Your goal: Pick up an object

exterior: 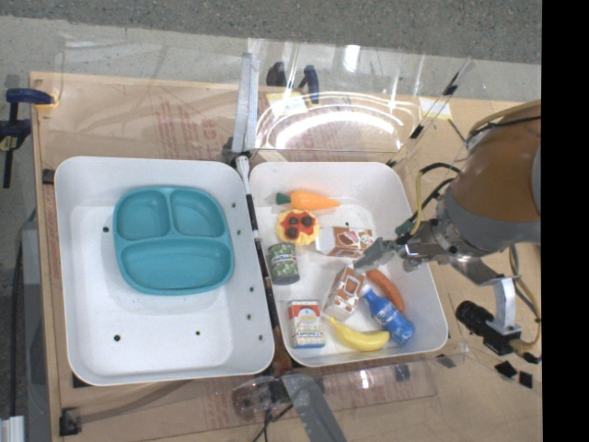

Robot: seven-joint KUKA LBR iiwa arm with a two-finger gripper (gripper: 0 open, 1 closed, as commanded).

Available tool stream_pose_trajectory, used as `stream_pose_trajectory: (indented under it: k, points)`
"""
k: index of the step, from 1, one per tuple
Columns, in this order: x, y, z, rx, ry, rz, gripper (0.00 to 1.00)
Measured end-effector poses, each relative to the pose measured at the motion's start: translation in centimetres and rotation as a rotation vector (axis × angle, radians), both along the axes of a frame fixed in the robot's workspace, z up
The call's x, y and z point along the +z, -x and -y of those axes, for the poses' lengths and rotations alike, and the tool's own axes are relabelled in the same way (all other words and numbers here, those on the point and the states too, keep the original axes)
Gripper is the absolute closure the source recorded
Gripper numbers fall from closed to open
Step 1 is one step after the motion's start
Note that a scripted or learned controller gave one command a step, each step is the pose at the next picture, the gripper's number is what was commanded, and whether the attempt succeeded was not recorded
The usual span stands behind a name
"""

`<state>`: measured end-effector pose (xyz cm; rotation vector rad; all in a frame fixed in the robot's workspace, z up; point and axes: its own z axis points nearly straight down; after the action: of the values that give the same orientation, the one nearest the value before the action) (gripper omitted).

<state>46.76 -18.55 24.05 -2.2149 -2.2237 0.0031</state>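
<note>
The right bin (pixel 396 184) holds several toy foods: a carrot (pixel 309 200), a pizza slice (pixel 297 226), a green can (pixel 283 261), two brown-and-white packets (pixel 351 240) (pixel 345 291), a red sausage (pixel 386 288), a blue bottle (pixel 388 316), a banana (pixel 358 338) and a small carton (pixel 306 324). My gripper (pixel 370 258) reaches in from the right, low over the middle of this bin. Its tip lies between the two packets, just left of the sausage. Nothing can be seen held in it.
The left bin (pixel 83 247) carries a teal divided plate (pixel 172 238). A metal divider (pixel 258 247) runs between the bins. A clear plastic guard (pixel 331 109) stands behind the right bin. A blue clamp (pixel 18 118) sits at the bench's far left.
</note>
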Motion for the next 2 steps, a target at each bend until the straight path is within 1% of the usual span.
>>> stream_pose_trajectory:
  k: [1, 2]
  points:
    - [-8.6, -1.1, 4.2, -0.069, 0.001, -0.001, 0.00]
    - [-13.1, -3.9, 7.0, 0.023, 0.005, 0.025, 0.00]
